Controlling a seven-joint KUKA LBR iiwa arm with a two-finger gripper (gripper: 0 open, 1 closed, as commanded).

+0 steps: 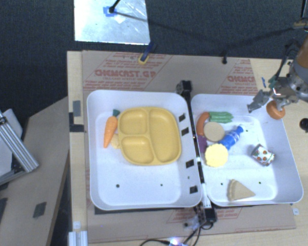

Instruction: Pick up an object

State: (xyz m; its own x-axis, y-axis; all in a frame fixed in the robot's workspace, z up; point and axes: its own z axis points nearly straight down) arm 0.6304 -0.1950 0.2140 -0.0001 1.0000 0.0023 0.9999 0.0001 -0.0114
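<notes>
My gripper [273, 104] hangs over the far right corner of the right bin [285, 178], reaching in from the right. A small round orange object [275, 110] sits between its fingers, and the gripper is shut on it. Below in that bin lie a tan round disc [214, 132], a yellow round piece [216, 156], a blue bottle [232, 137], a green item [221, 117], an orange sausage shape [201, 123], a small patterned can [262, 155] and a tan wedge [239, 190].
The left bin [100, 183] holds a yellow divided plate [145, 136] with a carrot [110, 129] beside its left side. A black hinge strip [191, 137] runs between the bins. A shiny metal sheet [112, 13] lies at the back.
</notes>
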